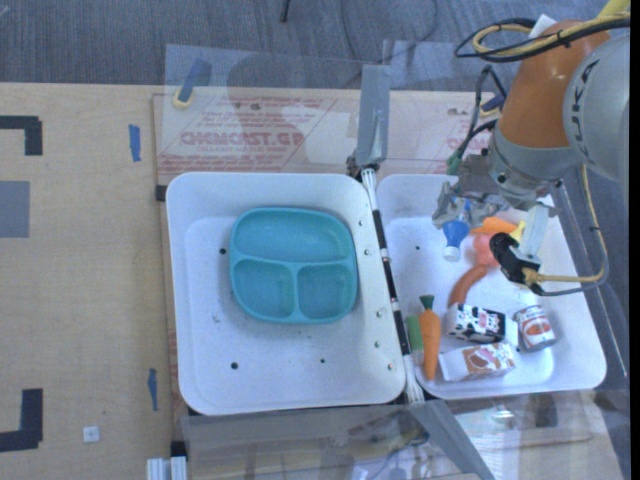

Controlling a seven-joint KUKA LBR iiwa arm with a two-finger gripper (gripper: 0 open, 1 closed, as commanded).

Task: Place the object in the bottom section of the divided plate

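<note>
Left to right: light wooden table (pixel 80 298) carries black tape corner marks (pixel 28 133) and short blue tape strips (pixel 134 143) at its left side; grey carpet floor (pixel 150 8) beyond the far edge. A clear plastic sheet (pixel 265 118) lies behind the bins over a board with faded red lettering (pixel 243 138), too washed out to read reliably. Left shallow white bin (pixel 190 368) holds a teal three-section divided plate (pixel 294 264), one wide section on its far side and two smaller ones on its near side, nothing in any of them. Right shallow white bin (pixel 580 363) touches the left one along a seam (pixel 385 268). In it: an orange toy carrot with a green top (pixel 430 340) near the seam, a small black-and-white carton (pixel 476 322), a flat white-and-brown packet (pixel 484 360) at the near edge, a small red-and-white can (pixel 535 328); print on all three too small to read. A curved orange piece (pixel 472 280) and a small blue-and-white bottle-like item (pixel 455 238) sit just under the arm. Grey arm with orange band (pixel 545 98) shows partial "KU" lettering (pixel 587 90) on its casing. End effector (pixel 470 208) hovers over the far part of the right bin, just above the blue item; cannot tell if it's spread or pinching anything. Task object not singled out; all of these items lie in the right bin, apart from the plate.
</note>
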